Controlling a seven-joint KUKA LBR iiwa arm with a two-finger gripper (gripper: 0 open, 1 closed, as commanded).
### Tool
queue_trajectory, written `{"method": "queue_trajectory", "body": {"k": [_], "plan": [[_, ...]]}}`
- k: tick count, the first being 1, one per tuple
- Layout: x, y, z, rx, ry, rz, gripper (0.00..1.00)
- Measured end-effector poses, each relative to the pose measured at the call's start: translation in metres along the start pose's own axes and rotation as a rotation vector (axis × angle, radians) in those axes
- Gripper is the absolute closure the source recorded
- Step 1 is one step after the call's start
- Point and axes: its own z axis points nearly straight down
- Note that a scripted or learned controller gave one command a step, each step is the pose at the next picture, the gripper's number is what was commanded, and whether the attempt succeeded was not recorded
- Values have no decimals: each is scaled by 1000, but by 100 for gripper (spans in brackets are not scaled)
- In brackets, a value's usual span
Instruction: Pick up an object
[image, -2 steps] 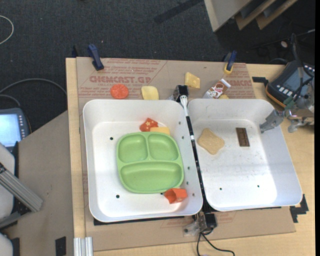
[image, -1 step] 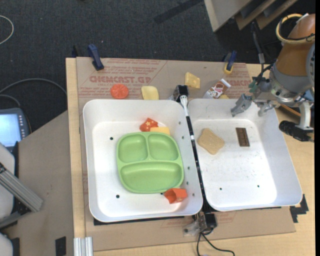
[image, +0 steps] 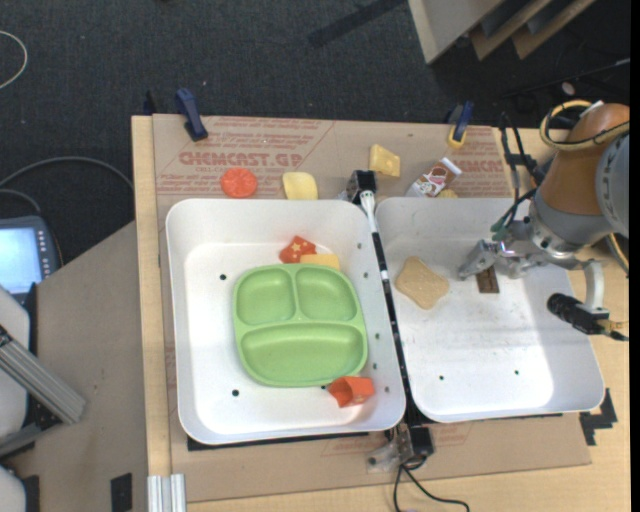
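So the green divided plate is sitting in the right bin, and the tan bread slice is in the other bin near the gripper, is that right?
Not quite. The camera view shows the green divided plate in the left bin, not the right one. The tan bread slice does lie in the other bin, the right bin, near the gripper.

Green divided plate (image: 298, 325) in left bin (image: 190, 300), end effector (image: 486, 268) over right bin (image: 500, 370), near bread slice (image: 421, 283)
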Motion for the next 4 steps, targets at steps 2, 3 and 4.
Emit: {"method": "queue_trajectory", "body": {"k": [2, 3, 4], "plan": [[1, 4, -17, -12, -4, -3, 0], [1, 4, -28, -16, -5, -3, 100], [1, 4, -27, -14, -5, -3, 0]]}}
